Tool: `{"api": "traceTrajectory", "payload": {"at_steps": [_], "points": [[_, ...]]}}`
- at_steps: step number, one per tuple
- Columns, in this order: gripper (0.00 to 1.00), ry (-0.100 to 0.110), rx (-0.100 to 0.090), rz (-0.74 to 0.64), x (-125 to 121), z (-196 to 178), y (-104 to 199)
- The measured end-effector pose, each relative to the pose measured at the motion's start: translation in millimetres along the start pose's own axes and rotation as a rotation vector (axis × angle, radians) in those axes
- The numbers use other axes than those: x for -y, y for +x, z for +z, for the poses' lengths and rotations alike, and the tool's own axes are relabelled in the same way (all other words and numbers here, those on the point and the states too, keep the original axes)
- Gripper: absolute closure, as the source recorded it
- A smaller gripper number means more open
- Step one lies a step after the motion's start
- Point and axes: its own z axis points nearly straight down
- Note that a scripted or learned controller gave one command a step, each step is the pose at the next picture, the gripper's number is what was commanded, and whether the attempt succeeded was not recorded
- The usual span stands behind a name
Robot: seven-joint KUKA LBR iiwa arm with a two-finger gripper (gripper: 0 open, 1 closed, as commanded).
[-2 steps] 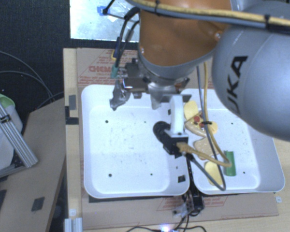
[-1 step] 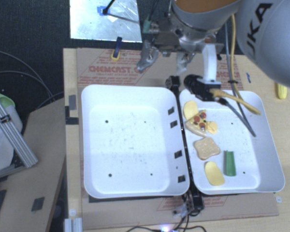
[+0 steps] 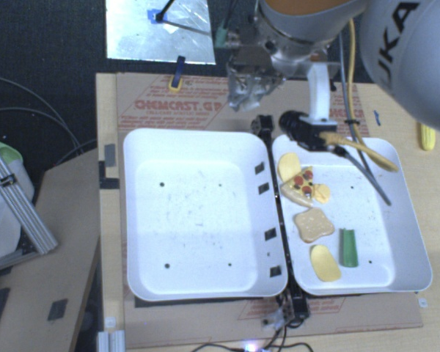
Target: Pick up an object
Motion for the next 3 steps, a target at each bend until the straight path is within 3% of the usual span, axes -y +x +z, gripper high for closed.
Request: {"api": "traceTrajectory", "payload": {"at_steps": [1, 2, 3], "points": [[1.0, 0.003, -0.001, -0.001, 22.4, -11.2, 44.7], [0.0, 0.004, 0.001, 0.003, 21.3, -10.4, 41.9], [0.0, 0.022, 0.007, 0.006, 71.3, 148.0, 27.3]]}}
